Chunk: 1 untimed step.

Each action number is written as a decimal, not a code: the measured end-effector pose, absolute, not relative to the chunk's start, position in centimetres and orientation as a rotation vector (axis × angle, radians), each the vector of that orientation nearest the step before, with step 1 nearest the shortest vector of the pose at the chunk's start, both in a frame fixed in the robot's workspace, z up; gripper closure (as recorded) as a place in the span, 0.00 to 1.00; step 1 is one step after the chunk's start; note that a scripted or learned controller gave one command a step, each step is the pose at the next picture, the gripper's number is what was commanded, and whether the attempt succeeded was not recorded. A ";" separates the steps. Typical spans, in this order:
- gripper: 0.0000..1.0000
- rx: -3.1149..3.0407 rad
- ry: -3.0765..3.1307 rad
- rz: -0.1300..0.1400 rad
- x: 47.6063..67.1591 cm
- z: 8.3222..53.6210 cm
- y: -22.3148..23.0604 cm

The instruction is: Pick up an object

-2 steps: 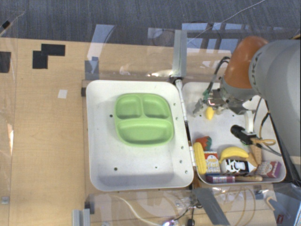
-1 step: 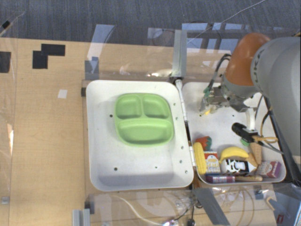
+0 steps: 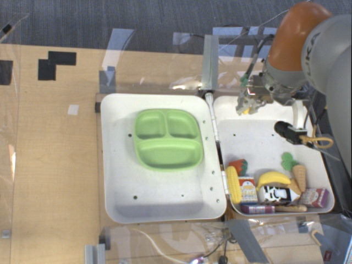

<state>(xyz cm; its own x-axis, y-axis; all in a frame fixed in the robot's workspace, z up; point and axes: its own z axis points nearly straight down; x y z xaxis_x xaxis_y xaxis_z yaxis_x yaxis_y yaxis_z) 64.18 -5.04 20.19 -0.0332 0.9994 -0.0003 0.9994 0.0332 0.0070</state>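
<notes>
Since the toys lie heaped along the near edge of the right bin [image 3: 258, 133], the banana [image 3: 273, 179] atop the pile looks the easiest target; the corn [image 3: 233, 183] beside it is pressed against the wall; farther back the pincer [image 3: 247, 104] hangs over the bin's far corner, carrying nothing, and should descend squarely across the banana's narrow width.

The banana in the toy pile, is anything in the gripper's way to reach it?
Nothing visible blocks it. The gripper hangs over bare bin floor at the far end, and the banana lies on top of the pile.
</notes>
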 end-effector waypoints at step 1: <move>1.00 1.981 2.432 0.005 61.6 16.8 -8.4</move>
